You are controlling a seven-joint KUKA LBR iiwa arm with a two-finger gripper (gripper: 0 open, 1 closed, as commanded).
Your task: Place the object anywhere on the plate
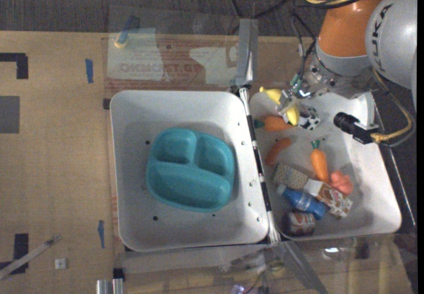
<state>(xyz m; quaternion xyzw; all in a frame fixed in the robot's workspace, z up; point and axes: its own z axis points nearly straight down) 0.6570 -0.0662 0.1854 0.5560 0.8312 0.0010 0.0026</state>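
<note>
A teal divided plate [192, 169] lies in the middle of the left bin [132, 120], with nothing on it. My gripper [295, 95] is low over the far left corner of the right bin [384, 213]. It sits right at a yellow banana-like toy [289, 114], whose other end pokes out at the corner. Whether the toy is held is hidden by the wrist. A small black-and-white ball [309, 120] and an orange carrot piece [275, 124] lie just beside it.
Further toys crowd the right bin: a red sausage [278, 149], a carrot [319, 164], a pink piece [342, 182], a blue bottle [303, 200], a can [301, 222] and small cartons [331, 198]. A raised divider [255, 153] separates the bins.
</note>
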